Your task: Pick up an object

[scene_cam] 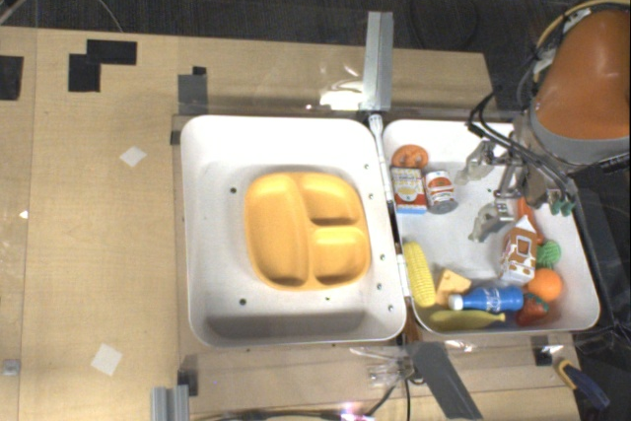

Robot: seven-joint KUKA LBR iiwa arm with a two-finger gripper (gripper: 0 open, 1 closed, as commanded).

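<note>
Right bin (463,212), near edge: 1 banana (465,318), 1 blue bottle (490,299), 1 corn cob (420,273), 1 cheese wedge (453,283), 1 orange (545,284). Mid: 1 small carton (519,251), likely light, stiff; take across flat sides. Pincer (490,192) hovers just above bin floor, fingers apart, nothing between. Far: 1 can (440,191), probably smooth, slippery. Left bin (212,212): 1 yellow tray (304,228).

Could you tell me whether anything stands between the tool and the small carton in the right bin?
Nothing visible does. The tool hangs just above and left of the carton, with bare bin floor between them. The broccoli and orange crowd the carton's far side, and the blue bottle lies below it.
</note>
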